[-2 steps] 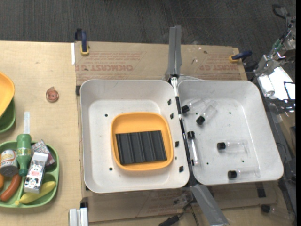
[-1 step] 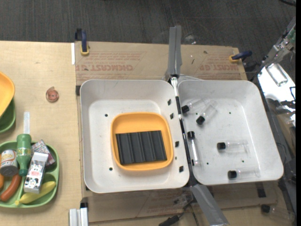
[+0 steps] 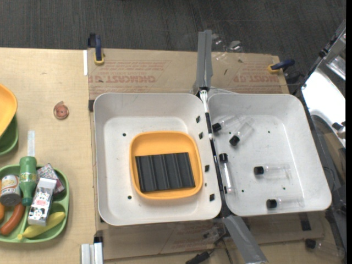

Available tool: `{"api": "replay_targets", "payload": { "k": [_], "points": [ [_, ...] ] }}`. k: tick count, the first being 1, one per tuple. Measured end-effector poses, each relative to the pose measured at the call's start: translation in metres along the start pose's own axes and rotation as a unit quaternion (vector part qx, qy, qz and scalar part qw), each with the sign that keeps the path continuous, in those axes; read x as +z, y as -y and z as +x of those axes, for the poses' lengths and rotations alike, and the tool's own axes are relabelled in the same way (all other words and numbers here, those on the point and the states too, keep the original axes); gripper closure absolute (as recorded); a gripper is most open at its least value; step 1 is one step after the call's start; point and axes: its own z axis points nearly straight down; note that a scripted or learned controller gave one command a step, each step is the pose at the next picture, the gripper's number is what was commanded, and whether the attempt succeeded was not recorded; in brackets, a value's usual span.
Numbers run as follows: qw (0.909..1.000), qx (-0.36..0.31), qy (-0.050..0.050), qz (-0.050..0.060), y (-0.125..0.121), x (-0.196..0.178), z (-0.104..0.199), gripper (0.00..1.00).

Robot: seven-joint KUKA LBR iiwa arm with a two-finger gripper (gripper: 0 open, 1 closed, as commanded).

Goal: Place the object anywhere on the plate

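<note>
An orange plate (image 3: 164, 138) with rounded corners lies in the left bin (image 3: 110, 147). On it rests a dark grey ridged slab (image 3: 165, 171), lying flat and covering most of the plate's middle. In the right bin (image 3: 297, 125) several small clear vials with black caps lie scattered: one near the back left (image 3: 240, 128), one toward the front (image 3: 273, 171), and one at the front edge (image 3: 271, 204). Another vial (image 3: 224, 166) lies along the wall between the two bins.
On the wooden table to the left are a green tray (image 3: 58, 216) of toy food, an orange bowl (image 3: 5, 111) and a small pink disc (image 3: 61, 111). Clamps (image 3: 97, 51) hold the cardboard behind the bins. Metal framing stands at the right edge.
</note>
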Motion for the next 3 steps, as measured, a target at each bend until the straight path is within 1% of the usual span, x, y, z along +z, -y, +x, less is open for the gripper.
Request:
{"api": "replay_targets", "payload": {
  "k": [1,2,3],
  "points": [
    [1.0,0.0,0.0,0.0,0.0,0.0,0.0,0.0],
    [0.9949,-0.101,-0.002,0.0,0.023,0.048,0.019,0.0],
    [0.9664,-0.257,-0.001,-0.001,0.006,0.074,0.006,0.0]
  ]
}}
